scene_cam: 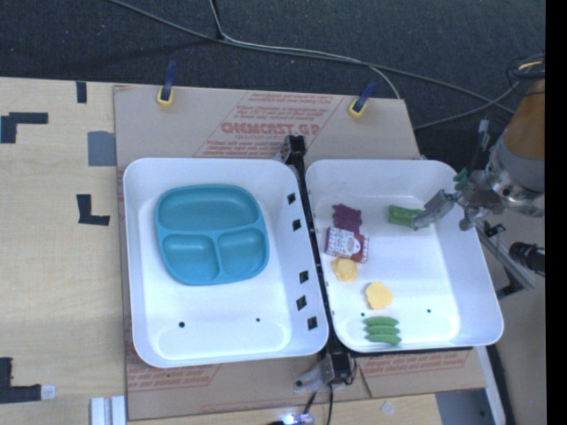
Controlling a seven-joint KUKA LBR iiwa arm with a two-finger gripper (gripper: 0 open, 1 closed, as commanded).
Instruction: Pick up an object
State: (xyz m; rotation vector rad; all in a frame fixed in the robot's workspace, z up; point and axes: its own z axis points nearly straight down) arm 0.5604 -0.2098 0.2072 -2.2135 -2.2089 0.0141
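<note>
Evidently early: gripper (434, 209) low over right bin (461, 273), just beside green block (403, 214); nothing seen between fingers, spread or pressed together unclear. Grasp, lift remaining.

My arm (530, 140) is cut off at the right edge; my gripper (434, 209) blurs, hiding pt of 1 green object (403, 214).

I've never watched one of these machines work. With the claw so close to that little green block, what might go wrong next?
The gripper sits right beside the green block near the right bin's far side, so it may nudge the block away rather than catch it. The other small items, such as the maroon piece and the patterned packet, lie close together, so a grab there might catch two at once.
</note>
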